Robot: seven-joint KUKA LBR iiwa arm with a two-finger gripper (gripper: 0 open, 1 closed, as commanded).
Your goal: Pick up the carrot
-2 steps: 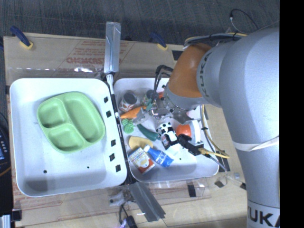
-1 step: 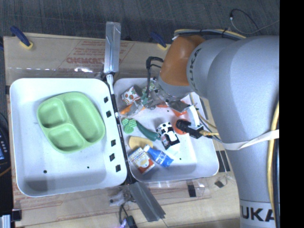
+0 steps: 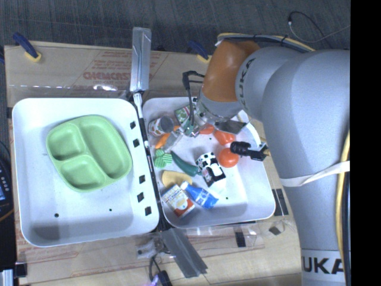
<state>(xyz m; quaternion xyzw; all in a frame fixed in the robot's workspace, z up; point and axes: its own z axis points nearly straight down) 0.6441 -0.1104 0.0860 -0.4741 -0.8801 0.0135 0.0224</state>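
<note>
Camera view, nearest edge first: the front of the right bin [image 3: 253, 206] has a small orange-and-white packet [image 3: 177, 199] and a blue wrapper [image 3: 202, 196] lying just beside each other, with a yellow banana-looking piece [image 3: 174, 177] right behind them. A black-and-white toy [image 3: 209, 166] sits mid-bin, and two orange-red round things [image 3: 227, 157] are off toward the arm's side.

The carrot [image 3: 162, 140], as far as I can make out, is the little orange piece hard against the bin's left wall, with a green ribbed bit [image 3: 159, 158] just in front of it that may be its top. It's partly crowded by a long green piece [image 3: 181, 163] and some silvery clutter.

My guess is it's a light, stiff plastic toy, smooth and a bit slippery, not fragile. It tapers, so I'd pinch across the thicker middle of the orange body rather than the tip. The wall right beside it leaves little room on that side.

Farther back, the gripper [image 3: 190, 128] hangs low over the clutter, near the carrot but a little to its right. Whether it's spread or closed, I honestly can't tell, and I see nothing held in it.
</note>
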